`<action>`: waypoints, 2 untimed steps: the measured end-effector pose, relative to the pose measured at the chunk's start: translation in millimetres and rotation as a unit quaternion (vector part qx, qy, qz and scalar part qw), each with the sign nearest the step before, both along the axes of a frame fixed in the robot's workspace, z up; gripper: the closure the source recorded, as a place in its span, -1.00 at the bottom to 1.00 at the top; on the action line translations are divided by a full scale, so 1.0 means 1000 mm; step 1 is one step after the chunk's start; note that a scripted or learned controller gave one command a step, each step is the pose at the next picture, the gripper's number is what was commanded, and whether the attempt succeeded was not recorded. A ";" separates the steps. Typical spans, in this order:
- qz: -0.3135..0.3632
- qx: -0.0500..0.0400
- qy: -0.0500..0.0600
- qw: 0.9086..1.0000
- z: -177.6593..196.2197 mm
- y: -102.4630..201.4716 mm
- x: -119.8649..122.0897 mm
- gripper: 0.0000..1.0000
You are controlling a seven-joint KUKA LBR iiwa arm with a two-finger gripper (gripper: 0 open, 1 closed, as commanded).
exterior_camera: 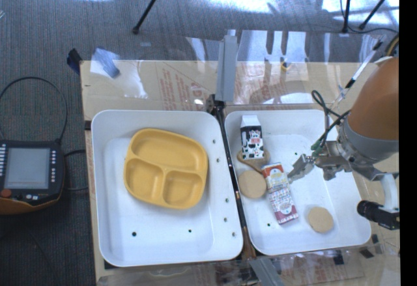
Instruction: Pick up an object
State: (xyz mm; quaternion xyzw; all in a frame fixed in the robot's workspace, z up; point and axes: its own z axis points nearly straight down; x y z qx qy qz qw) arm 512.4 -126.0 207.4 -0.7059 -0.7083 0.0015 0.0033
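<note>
Seen over the right bin (339, 229), the arm (378, 115) is a rounded orange band atop a grey wrist segment. Thin dark cables loop beside it, one with a green spot. The gripper (301, 167) is slim, metallic grey.

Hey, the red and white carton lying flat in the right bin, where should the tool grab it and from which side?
Probably from above, across the narrow width of the red and white carton near its middle. It lies flat, its long sides running near to far. A round cookie touches its upper left side, so grip lower down, where both long sides look free.
</note>
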 end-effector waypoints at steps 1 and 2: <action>0.000 0.000 -0.004 1.000 -0.115 -0.021 0.001 -1.00; -0.001 -0.001 -0.010 1.000 -0.114 -0.024 -0.031 -1.00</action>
